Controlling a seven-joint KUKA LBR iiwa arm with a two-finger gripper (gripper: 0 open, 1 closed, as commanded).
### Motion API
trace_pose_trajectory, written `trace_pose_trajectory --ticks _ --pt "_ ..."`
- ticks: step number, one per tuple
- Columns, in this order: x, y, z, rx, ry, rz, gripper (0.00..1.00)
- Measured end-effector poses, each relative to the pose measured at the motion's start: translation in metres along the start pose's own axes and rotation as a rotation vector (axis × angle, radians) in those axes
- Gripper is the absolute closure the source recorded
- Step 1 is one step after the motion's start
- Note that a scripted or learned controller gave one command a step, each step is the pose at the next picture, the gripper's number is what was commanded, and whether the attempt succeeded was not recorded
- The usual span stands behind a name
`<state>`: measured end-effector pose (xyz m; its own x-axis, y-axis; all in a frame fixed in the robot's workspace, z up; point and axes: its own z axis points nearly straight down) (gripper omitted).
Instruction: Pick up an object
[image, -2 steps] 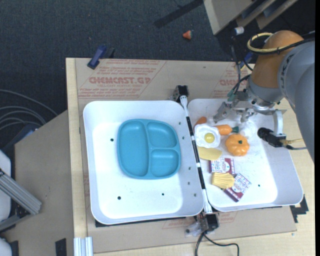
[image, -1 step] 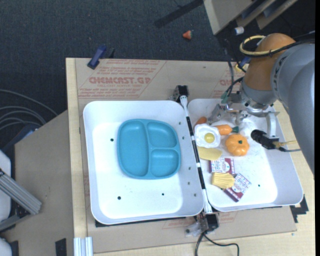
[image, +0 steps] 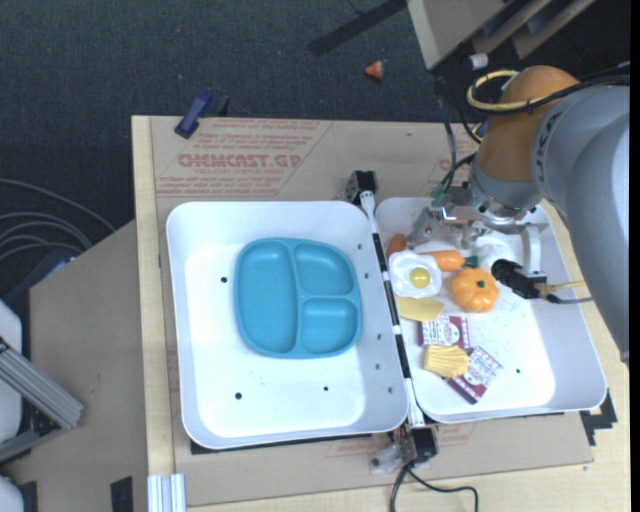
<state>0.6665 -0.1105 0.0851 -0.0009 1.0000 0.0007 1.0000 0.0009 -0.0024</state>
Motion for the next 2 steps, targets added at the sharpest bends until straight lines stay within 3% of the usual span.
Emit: trace_pose_trajectory --ticks 2 --pt "0.0185 -0.0002 0.0002 0.001 0.000 0.001 0.00"
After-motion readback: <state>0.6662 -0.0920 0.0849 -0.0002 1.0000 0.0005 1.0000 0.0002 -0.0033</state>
